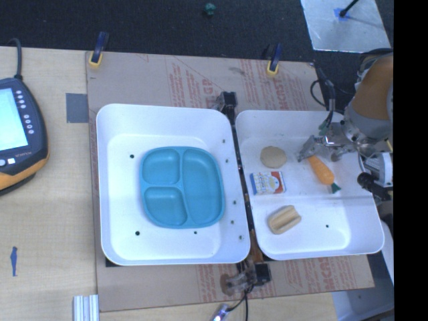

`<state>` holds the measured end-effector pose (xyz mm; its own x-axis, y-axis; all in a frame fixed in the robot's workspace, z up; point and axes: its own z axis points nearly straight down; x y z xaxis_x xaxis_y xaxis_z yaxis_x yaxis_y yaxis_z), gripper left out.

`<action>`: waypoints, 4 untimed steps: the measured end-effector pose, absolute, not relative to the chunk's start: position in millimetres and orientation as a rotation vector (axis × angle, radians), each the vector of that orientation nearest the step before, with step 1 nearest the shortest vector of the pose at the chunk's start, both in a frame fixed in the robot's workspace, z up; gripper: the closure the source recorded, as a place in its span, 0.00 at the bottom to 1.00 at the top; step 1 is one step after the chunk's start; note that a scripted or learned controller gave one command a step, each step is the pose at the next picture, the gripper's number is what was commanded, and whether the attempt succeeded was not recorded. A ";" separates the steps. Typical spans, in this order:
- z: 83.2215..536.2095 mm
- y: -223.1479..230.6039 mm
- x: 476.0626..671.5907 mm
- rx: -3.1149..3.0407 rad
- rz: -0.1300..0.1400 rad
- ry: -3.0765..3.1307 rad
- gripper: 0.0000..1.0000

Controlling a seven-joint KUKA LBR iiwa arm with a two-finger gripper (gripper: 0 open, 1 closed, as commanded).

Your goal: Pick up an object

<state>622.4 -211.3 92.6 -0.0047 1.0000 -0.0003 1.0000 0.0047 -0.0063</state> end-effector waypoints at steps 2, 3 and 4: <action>92.4 -211.7 656.5 -2.216 0.001 -2.224 0.00; 92.0 -211.8 626.0 -2.216 0.004 -2.224 0.00; 102.6 -212.2 626.3 -2.214 0.005 -2.225 1.00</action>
<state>626.3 -212.2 102.6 -0.0048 1.0000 -0.0004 1.0000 0.0048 -0.0037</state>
